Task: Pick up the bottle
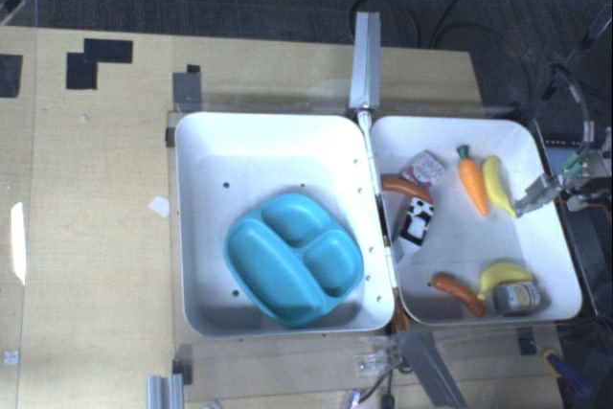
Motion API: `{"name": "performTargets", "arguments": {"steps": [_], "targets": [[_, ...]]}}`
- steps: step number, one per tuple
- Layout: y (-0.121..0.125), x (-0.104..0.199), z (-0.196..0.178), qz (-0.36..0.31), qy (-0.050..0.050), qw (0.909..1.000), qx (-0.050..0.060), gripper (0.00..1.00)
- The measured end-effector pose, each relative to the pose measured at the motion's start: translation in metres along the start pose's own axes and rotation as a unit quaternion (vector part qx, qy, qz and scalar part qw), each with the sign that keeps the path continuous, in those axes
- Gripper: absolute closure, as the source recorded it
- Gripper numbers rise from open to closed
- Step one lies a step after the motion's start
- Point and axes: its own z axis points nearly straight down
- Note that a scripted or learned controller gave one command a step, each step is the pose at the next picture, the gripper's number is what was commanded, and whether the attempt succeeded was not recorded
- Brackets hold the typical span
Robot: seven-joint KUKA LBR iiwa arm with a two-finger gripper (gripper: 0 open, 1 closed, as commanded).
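Bottle [518, 298] lies on side in right bin [565, 254], near front corner, touching banana [502, 275] — not yet lifted. Hand [533, 198] at bin's right edge, near carrot [471, 185], nothing visibly held; open or closed — cannot tell. Reach, grasp, lift all remain.

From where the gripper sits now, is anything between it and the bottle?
Nothing lies directly between. The gripper is at the right bin's right edge; the bottle lies below it, with a banana touching its upper side.

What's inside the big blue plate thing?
The blue divided plate in the left bin shows three bare blue compartments with nothing lying in them. What sits under the plate is covered, so that can't be seen.
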Motion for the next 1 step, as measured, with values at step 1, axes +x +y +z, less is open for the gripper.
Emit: {"name": "performTargets", "arguments": {"steps": [1], "targets": [[0.0609, -0.0280, 0.0417, -0.045, 0.000, 0.9990, 0.001, 0.00]]}}
